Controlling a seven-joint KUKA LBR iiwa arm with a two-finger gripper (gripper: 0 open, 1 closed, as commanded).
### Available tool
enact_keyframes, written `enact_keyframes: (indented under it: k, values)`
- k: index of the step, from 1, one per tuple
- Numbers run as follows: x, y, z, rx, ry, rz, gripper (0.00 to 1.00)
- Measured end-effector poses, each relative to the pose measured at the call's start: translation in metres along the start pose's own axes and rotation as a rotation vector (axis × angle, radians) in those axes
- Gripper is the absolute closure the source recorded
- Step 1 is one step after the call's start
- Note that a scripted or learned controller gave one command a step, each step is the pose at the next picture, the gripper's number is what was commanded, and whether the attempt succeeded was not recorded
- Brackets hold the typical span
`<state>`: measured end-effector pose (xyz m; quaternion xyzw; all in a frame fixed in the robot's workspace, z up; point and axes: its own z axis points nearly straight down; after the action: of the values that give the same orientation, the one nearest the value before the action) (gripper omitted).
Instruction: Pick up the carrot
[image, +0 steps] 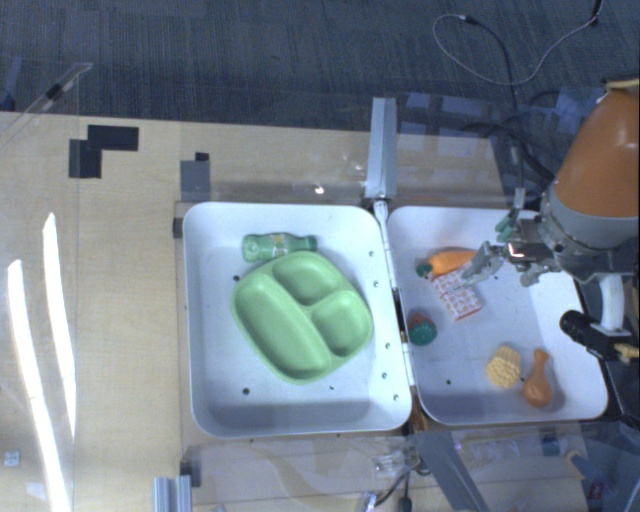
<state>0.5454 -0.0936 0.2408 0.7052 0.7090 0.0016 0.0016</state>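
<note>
While the grey arm (600, 215) leans in from the right with its orange band up near the frame's edge, the gripper (490, 258) sits low over the right bin (590, 405), right at the carrot's tip. And there's the carrot (447, 262), orange with a green end, lying near the upper left part of that right bin, pointing across toward the gripper. Are the fingers spread or clamped? Can't tell from up here; the metal tips blur together beside the carrot, and nothing shows clearly between them. Just below the carrot lies a small checked packet (457, 295), red and white, touching or nearly touching it. Further down, close to the divider between the bins, sits a little teal and red ball-like toy (422, 331). Over toward the lower right of the bin we've got a yellow waffle-like piece (504, 367) and just beside it an orange drumstick shape (538, 378). Swing across to the left bin (210, 400): a pale green divided plate (300, 315) with three compartments takes the middle, and a small green bottle (278, 244) lies on its side just above it, along the plate's upper rim.
</note>
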Motion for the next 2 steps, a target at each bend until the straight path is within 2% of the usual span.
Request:
enact_keyframes:
  k: [1, 2]
  values:
    - [-0.009, 0.042, 0.038, 0.0, 0.0, 0.086, 0.0]
    - [0.008, 0.096, 0.146, 0.001, 0.0, 0.155, 0.0]
